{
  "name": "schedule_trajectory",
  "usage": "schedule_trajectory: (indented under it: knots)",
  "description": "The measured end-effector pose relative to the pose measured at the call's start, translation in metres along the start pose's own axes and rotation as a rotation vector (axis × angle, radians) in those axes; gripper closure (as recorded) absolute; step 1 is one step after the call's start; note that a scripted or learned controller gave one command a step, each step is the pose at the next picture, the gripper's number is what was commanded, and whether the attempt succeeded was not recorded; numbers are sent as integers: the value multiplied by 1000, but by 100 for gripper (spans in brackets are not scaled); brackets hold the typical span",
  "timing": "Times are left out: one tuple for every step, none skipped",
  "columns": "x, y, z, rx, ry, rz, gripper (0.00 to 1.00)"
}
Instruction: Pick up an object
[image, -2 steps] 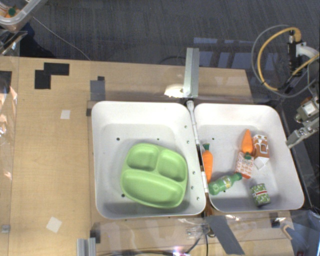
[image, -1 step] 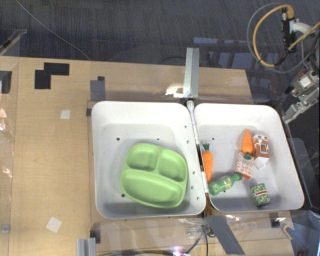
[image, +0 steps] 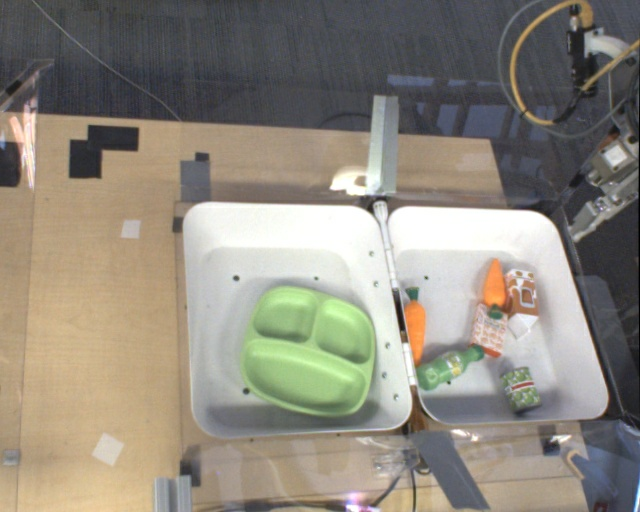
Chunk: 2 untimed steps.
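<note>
Wooden bench (image: 100, 330) bears two white bins (image: 215, 300).

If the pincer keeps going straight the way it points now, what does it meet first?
Probably the rim of the right bin near its far corner: the pincer seems to slant down-left there, though depth is unclear.

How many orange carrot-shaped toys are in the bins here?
2, both in the right white bin: one orange carrot toy along its left wall, the other upper centre beside a small printed carton. None looks hidden.
</note>
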<state>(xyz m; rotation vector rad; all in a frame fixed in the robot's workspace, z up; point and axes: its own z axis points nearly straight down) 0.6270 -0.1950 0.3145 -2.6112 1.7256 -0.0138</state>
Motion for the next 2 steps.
schedule_trajectory:
  knots:
    - [5, -38, 20, -6, 0, 156, 100]
    - [5, -40, 6, 3, 2, 158, 100]
